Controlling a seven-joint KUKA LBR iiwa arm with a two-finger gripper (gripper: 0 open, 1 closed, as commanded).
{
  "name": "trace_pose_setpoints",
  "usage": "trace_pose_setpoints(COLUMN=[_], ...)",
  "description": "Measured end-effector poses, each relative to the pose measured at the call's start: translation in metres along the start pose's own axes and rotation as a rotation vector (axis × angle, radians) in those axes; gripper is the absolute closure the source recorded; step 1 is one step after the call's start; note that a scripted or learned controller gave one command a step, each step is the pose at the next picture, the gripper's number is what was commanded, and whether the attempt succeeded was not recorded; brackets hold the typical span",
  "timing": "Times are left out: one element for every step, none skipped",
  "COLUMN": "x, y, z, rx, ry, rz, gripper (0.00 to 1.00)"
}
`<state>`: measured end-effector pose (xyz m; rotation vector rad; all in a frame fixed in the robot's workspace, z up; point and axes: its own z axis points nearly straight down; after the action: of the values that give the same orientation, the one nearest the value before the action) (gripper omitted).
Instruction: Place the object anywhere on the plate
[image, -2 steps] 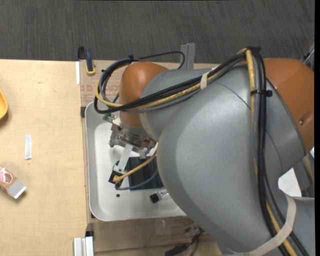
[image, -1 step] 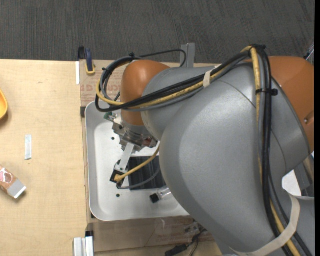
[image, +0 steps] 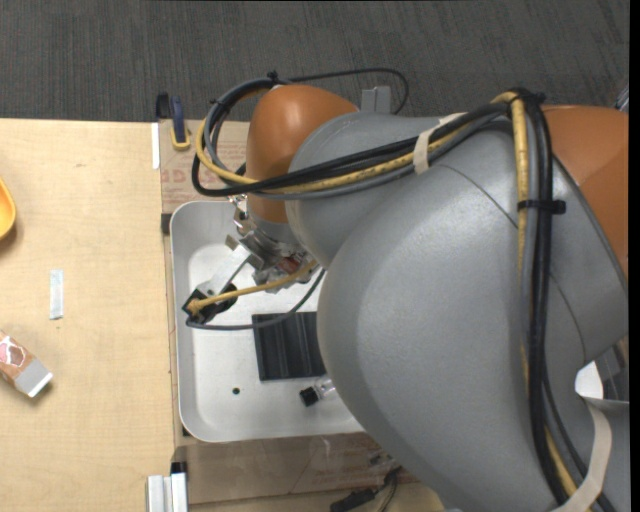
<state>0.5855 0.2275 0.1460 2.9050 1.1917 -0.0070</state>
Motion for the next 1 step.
trace_pose_setpoints(x=[-0.0645], y=[-0.0626], z=[0.0557], rx=[0.002], ry=[-0.002], rz=[0.114], gripper=[1.00])
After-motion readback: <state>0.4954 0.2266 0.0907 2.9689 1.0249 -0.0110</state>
